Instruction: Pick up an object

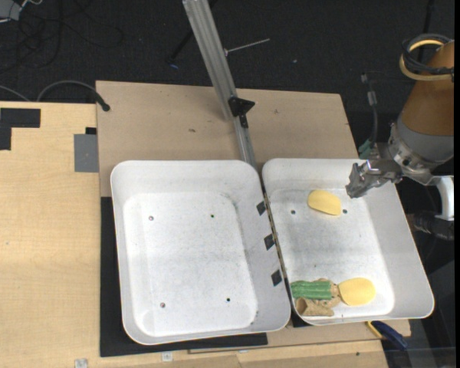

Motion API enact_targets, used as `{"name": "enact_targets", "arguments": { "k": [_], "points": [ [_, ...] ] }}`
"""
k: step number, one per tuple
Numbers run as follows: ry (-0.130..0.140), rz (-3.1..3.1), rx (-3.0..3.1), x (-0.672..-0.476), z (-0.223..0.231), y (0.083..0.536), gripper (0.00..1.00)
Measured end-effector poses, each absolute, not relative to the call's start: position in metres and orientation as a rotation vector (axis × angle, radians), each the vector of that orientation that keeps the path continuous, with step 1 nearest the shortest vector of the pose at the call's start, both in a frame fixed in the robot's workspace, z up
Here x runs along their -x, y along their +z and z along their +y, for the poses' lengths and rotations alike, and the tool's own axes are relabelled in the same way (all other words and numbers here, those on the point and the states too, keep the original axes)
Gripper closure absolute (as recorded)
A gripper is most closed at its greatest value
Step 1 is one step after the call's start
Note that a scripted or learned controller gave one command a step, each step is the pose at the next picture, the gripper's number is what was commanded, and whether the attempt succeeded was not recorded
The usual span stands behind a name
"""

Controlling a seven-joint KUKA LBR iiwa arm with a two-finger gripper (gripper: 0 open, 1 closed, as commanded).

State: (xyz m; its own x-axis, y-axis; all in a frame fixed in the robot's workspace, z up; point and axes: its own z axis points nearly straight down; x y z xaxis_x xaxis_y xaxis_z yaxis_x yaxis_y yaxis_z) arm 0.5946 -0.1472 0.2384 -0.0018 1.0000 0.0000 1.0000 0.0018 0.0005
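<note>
White bins (184, 176); yellow pieces (324, 202); green toy (311, 289); orange band (432, 102).

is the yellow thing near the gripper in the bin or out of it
In. The yellow object lies on the floor of the right bin, inside its rim, just left of the gripper.

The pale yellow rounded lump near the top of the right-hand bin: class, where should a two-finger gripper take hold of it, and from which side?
Probably across the short width of the pale yellow rounded lump, coming straight down from above. It lies flat and alone on the right bin, with bare floor all round for the fingers. The gripper hangs just to its upper right.
</note>
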Motion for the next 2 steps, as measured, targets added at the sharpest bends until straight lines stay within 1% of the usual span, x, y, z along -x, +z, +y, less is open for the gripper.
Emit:
{"name": "enact_targets", "arguments": {
  "k": [1,2],
  "points": [
    [0.001,2.228,-2.219,-0.597,-0.097,0.245,1.0],
    [-0.002,2.229,-2.22,-0.59,-0.05,0.249,1.0]
  ]
}}
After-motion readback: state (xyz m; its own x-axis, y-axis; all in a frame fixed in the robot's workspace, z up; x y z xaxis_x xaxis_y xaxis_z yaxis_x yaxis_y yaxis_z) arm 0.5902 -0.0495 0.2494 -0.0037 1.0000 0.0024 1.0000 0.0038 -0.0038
